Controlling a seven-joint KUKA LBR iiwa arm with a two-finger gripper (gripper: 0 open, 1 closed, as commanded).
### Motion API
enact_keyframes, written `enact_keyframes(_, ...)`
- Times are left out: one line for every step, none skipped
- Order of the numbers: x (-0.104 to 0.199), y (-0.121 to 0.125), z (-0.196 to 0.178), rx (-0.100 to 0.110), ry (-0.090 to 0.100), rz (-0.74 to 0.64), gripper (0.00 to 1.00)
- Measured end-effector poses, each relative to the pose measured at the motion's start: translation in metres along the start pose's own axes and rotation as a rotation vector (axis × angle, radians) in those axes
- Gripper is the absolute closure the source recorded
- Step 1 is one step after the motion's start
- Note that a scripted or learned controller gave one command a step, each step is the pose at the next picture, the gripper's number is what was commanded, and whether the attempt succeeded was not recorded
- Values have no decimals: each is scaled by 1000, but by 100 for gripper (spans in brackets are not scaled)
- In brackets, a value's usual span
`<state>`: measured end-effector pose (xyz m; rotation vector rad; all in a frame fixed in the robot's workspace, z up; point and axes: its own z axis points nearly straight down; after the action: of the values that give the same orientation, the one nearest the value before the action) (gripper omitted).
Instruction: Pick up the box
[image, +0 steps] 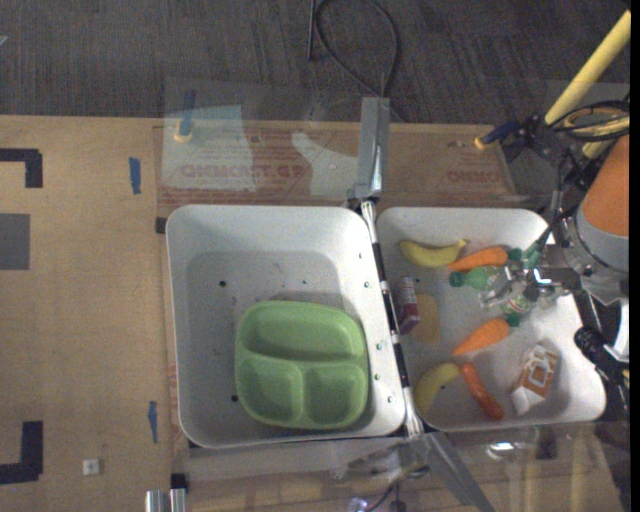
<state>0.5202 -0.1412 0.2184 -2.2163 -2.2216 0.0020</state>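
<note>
1. Toward the right bin's near-right corner lies the box, a small white-and-orange carton, tilted, well apart from the gripper.
2. It looks light, thin-walled and crushable; I would grip gently across its narrow sides.
3. Whether the gripper is parted or closed, I cannot tell; it hovers near a carrot.

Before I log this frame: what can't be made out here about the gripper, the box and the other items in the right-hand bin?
- gripper: finger state unreadable; small, blurred against the toys.
- box: its print is too small to read.
- dark object at the right bin left wall: identity unclear, too small.
- arm: cut off by the right edge.
</note>
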Motion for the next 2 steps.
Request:
enact_keyframes(-1,1,-10,-3,-1,1,100)
enact_keyframes(44,84,23,-5,-2,-15,100)
